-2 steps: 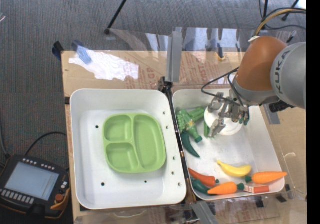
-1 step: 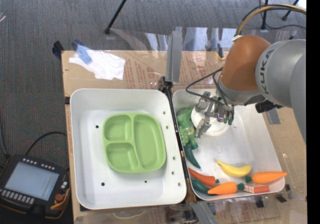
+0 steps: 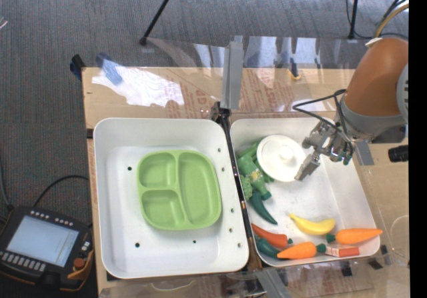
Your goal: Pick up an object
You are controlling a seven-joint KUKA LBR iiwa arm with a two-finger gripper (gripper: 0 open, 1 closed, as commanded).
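A round white plastic lid-like dish (image 3: 281, 157), flat with a raised rim and a small bump at its centre, lies in the far half of the right-hand white bin (image 3: 347, 203). Just beside the dish's right edge hangs the two-finger gripper (image 3: 308, 169); its dark fingers point down toward the dish's rim with a gap between them, and nothing sits in that gap. Left of the dish, against the bin wall, is a heap of green plastic toy pieces (image 3: 248, 169), and a dark green pepper (image 3: 262, 208) lies nearer the camera. Further from the dish, along the near wall, are a yellow toy banana (image 3: 312, 225), a red pepper (image 3: 269, 234) and two orange carrots (image 3: 297, 250) (image 3: 357, 235). Well to the dish's left, the other bin holds a pale green divided plate (image 3: 179, 190).
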